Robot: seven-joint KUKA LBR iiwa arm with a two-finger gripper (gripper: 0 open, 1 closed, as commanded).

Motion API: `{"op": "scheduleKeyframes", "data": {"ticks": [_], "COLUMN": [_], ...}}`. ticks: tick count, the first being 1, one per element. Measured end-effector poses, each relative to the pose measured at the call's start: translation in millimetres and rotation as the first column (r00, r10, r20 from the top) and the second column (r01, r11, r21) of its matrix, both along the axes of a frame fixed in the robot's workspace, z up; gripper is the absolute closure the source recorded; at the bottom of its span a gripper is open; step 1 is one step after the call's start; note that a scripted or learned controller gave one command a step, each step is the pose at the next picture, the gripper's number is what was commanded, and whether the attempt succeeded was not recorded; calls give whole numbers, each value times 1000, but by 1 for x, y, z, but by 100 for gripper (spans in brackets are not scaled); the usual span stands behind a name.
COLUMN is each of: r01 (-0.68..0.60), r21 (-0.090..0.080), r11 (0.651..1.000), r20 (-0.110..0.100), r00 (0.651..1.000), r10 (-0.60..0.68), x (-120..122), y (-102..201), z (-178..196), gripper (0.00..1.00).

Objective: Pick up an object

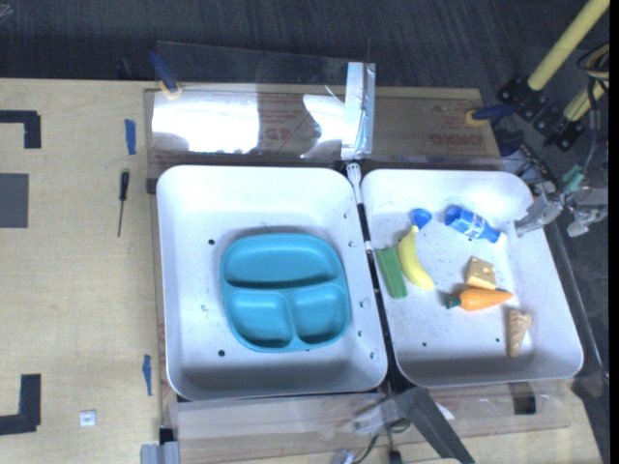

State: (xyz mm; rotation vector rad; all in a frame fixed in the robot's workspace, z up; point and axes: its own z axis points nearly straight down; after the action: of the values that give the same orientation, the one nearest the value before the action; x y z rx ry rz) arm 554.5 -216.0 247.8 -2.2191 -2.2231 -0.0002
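Observation:
The right bin (455, 351) holds several small items. A yellow banana (416, 262) lies beside a green stick-shaped piece (392, 272). A blue bottle (471, 223) and a small blue piece (420, 218) lie toward the back. An orange carrot (481, 299) sits under a tan wedge (481, 273), and a tan cone (518, 330) lies near the front right. My gripper (556, 209) hangs at the bin's back right rim, apart from all the items, with nothing seen in it.
The left bin (184, 259) carries a blue divided plate (285, 290). A clear upright panel (358, 114) stands behind the bins. A yellow pole (575, 32) and cables (556, 124) crowd the back right corner.

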Motion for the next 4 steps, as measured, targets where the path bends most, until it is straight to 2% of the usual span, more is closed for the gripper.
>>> {"op": "scheduleKeyframes", "data": {"ticks": [1,2,3,4], "r01": [157,184,246,-44], "r21": [-1,-1,10,0], "r11": [988,983,969,999], "r20": [1,5,3,5], "r00": [988,983,969,999], "r10": [-157,-184,-246,44], "x": [67,75,11,-26], "y": [52,52,19,31], "z": [-25,-157,-159,-160], "gripper": [0,0,0,0]}}
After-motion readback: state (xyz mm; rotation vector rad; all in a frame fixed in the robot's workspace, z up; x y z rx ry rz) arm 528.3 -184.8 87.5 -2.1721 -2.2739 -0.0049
